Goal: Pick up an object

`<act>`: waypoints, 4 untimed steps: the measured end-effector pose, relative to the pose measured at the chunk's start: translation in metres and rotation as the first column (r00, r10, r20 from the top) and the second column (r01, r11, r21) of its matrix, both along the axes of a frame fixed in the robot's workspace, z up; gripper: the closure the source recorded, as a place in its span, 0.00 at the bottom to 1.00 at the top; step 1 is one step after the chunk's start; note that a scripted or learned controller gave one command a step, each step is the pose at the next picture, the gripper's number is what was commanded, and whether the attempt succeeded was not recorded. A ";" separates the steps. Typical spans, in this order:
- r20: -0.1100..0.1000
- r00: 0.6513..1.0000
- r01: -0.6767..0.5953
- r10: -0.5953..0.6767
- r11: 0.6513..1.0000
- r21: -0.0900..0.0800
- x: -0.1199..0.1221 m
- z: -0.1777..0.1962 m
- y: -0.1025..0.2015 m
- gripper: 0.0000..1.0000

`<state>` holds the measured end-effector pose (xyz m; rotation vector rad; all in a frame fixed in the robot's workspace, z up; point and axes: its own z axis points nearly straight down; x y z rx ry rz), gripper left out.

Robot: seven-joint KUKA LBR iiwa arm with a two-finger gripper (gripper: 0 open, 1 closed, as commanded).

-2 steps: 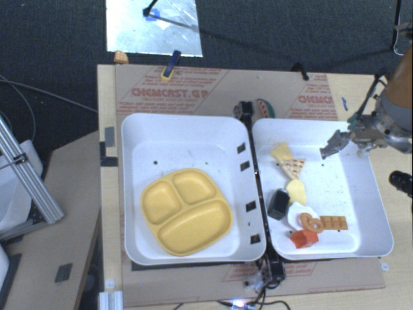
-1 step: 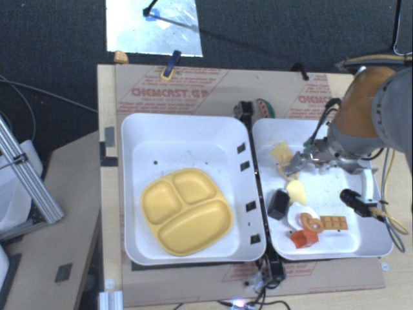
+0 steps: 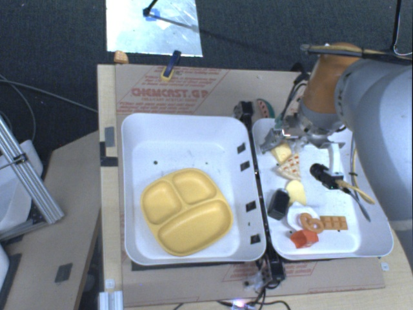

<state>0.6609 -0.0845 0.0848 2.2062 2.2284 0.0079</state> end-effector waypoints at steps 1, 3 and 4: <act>-0.014 1.000 0.014 -0.014 1.000 0.001 -0.088 -0.001 -0.030 0.00; -0.001 1.000 0.015 -0.015 1.000 -0.006 -0.136 0.001 -0.116 0.00; -0.010 1.000 0.002 -0.002 1.000 0.005 -0.175 -0.001 -0.037 0.00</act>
